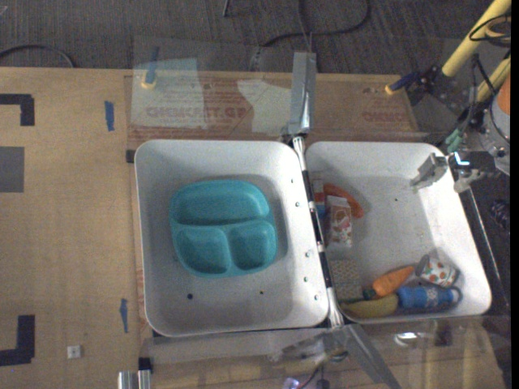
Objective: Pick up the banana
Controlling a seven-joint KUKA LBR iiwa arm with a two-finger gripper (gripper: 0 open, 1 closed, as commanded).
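Note:
The banana is yellow and lies along the front wall of the right bin, at its near left corner. It touches an orange carrot and a blue object. My gripper hangs over the far right corner of that bin, well away from the banana. It is open, with nothing between its fingers.
A white cup with red dots sits beside the carrot. A printed packet and an orange-red item lie by the right bin's left wall. The left bin holds a teal divided plate.

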